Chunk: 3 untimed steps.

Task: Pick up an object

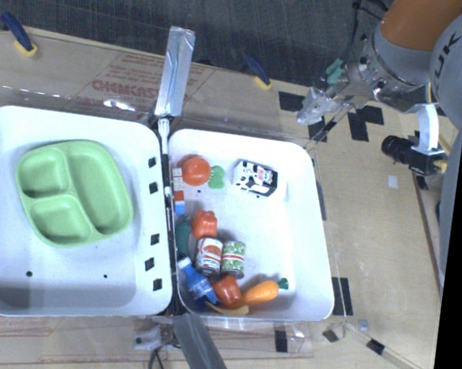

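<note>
My gripper [314, 114] hangs above the far right corner of the right bin [309, 232], outside its rim, with nothing visible between its fingers. Inside that bin lie a black-and-white cow-patterned block [254, 178], an orange tomato with a green leaf [196, 171], a red-orange bottle [205, 222], two small cans [221, 256], a carrot [262, 291], a red pepper [228, 291] and a blue bottle [193, 280]. Most of them crowd against the bin's left wall and near edge. The gripper is well clear of all of them.
The left bin [0, 267] holds a green divided plate [74, 190]. A strip of silver tape [175, 71] runs up from the seam between the bins. Blue clamps [19, 33] hold the board at the back. Bare bench lies right of the bins.
</note>
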{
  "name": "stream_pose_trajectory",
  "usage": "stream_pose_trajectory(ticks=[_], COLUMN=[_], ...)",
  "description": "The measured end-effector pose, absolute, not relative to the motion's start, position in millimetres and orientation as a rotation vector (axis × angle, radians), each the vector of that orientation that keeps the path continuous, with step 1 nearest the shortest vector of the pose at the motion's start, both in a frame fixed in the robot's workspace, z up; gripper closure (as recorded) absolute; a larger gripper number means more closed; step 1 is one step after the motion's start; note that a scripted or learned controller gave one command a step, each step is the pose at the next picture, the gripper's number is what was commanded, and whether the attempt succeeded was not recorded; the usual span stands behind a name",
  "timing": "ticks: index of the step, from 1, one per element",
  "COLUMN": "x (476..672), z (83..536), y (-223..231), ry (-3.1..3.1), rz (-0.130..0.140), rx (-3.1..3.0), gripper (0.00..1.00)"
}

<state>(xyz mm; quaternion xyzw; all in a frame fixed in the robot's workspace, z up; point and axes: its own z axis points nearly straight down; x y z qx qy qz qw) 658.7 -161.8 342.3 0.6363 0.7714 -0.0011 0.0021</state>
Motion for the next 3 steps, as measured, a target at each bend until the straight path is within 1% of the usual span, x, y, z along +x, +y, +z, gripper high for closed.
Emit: stream_pose_trajectory(ticks=[1,2,3], x=[659.5,657.0,657.4], z=[353,350,342], y=[-161,-211,-209], ry=[2.426,2.448,2.464], rz=[-0.005,-0.001,-0.002], rx=[1.988,1.966,1.95], gripper=[1.0,1.0,1.0])
